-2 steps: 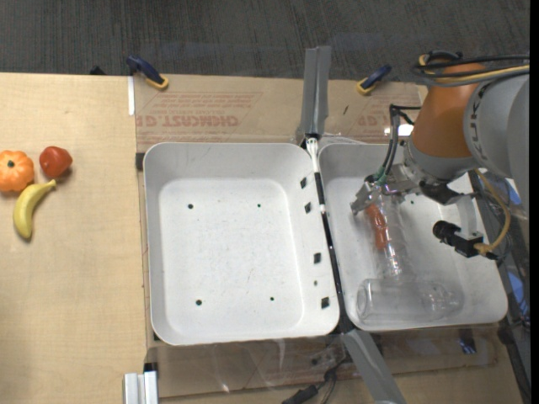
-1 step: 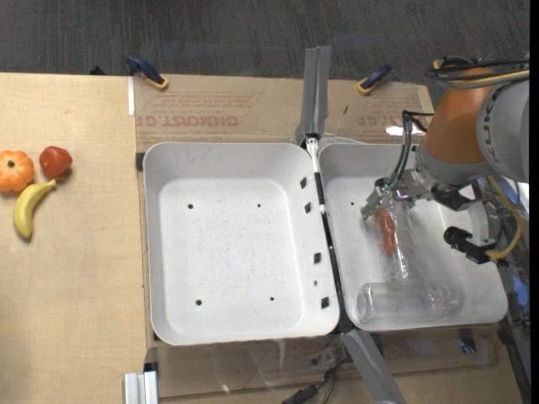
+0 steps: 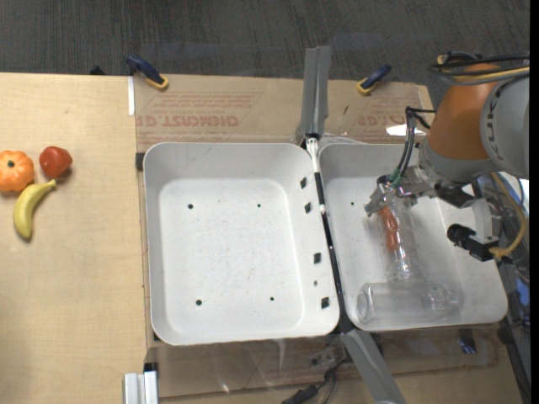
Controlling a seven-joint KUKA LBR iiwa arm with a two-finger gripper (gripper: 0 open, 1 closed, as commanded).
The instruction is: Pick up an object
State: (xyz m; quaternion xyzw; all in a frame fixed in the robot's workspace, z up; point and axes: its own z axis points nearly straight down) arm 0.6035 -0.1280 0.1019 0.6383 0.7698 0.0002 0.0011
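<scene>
Clear plastic bottle with orange contents (image 3: 396, 241) lies in the right white bin (image 3: 472, 310), near the middle of that bin's floor, its length running from the far side toward the near edge. Its upper end sits directly under the two-finger gripper (image 3: 389, 194), which hangs over the far-left part of the same bin; the bottle's top seems to touch or pass between the fingertips, though glare and clutter make this hard to confirm, and whether the fingers are spread or closed cannot be told. A clear glass or plastic tumbler (image 3: 402, 301) lies on its side along the near edge of the right bin, just below the bottle's lower end. The grey arm with its orange band (image 3: 459, 129) reaches in over the bin's far-right corner. The left white bin (image 3: 168, 242) sits beside it, edges touching. Near the bench's left edge rest an orange mandarin (image 3: 14, 172), a red tomato-like fruit (image 3: 56, 162) and a yellow banana (image 3: 30, 209), clustered together.
</scene>
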